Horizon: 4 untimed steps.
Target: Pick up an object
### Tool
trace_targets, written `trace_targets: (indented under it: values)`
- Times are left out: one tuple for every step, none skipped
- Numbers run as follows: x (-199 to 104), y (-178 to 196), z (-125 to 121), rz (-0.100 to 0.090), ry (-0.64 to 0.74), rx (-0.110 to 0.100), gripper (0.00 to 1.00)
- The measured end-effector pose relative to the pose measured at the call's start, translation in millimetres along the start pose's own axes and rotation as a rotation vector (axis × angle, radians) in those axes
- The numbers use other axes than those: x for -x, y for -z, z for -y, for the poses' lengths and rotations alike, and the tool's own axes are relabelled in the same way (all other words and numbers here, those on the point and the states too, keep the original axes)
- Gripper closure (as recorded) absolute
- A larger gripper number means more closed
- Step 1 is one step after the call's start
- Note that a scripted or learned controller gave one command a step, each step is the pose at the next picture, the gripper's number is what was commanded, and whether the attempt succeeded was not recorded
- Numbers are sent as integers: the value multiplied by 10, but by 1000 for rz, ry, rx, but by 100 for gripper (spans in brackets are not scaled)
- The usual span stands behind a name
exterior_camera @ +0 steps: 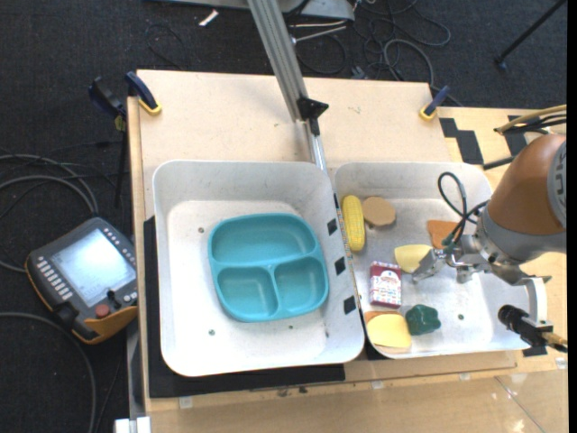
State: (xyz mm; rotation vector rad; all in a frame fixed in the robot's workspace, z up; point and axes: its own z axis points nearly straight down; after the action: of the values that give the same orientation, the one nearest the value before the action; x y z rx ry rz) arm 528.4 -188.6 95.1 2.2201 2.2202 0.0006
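From left to right: the left bin [180, 242] holds a blue divided tray [268, 266]; the right bin [469, 174] holds the things I may pick from. Nearest the divider lies a corn cob [353, 221], with a tan round piece [379, 212] touching its upper end. Below them a small red-and-white carton [385, 285] lies flat, a pale yellow wedge [413, 257] just beside it, and at the near rim a yellow disc [389, 332] next to a dark green lump [421, 318]. An orange piece [441, 232] sits farther right, partly behind my wrist.

My gripper [431, 267] hangs low over the bin, at the right edge of the yellow wedge; I cannot tell from this view whether it is spread or pressed together, and nothing shows pinched in it. My arm reaches in from the right, the orange-banded forearm angled down and leftward.

To do this step well, I judge that I should centre squarely over one separate item, the wedge being closest, descend straight, and avoid nudging the carton alongside.
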Motion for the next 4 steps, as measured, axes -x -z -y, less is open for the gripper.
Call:
trace_targets:
  values:
    - [0,113,-7,0,0,2,100]
    - [25,747,-33,2,2,5,100]
    - [28,1196,-51,2,3,4,100]
    - [-547,1305,-135,-2,9,1,100]
